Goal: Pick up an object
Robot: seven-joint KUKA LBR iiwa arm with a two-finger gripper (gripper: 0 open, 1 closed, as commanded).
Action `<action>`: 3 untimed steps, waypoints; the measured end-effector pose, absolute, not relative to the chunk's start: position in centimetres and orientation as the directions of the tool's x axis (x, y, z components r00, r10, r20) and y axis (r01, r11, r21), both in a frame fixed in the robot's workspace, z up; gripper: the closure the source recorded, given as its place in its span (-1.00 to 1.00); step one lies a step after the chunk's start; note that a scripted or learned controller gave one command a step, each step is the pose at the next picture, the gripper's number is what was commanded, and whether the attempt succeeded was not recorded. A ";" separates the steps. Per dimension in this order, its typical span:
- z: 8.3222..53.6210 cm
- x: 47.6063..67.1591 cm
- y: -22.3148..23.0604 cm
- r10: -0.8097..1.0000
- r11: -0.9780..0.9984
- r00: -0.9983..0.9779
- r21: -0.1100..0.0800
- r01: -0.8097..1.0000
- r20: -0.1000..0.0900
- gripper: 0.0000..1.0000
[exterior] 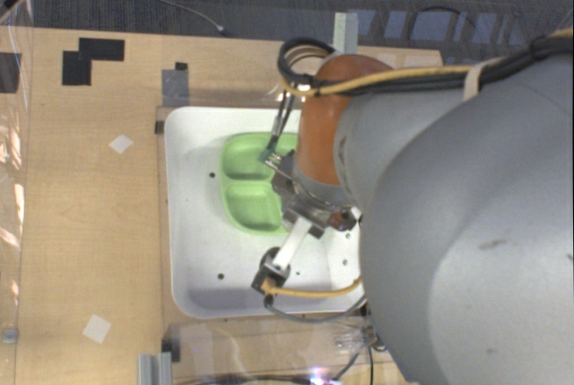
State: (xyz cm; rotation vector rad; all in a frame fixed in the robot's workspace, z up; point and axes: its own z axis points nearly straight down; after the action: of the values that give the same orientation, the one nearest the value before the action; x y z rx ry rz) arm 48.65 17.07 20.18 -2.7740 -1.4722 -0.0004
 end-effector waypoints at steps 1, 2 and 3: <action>19.6 48.6 23.6 0.769 -0.640 0.640 -0.002 0.769 0.000 1.00; 16.5 48.7 19.4 0.500 -0.866 0.866 -0.001 0.500 -0.001 1.00; 18.5 48.7 22.2 0.233 -0.972 0.972 -0.003 0.233 0.002 1.00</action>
State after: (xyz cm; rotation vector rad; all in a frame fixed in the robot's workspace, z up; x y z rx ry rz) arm 48.71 22.20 18.48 -3.1166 -0.3687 -0.0025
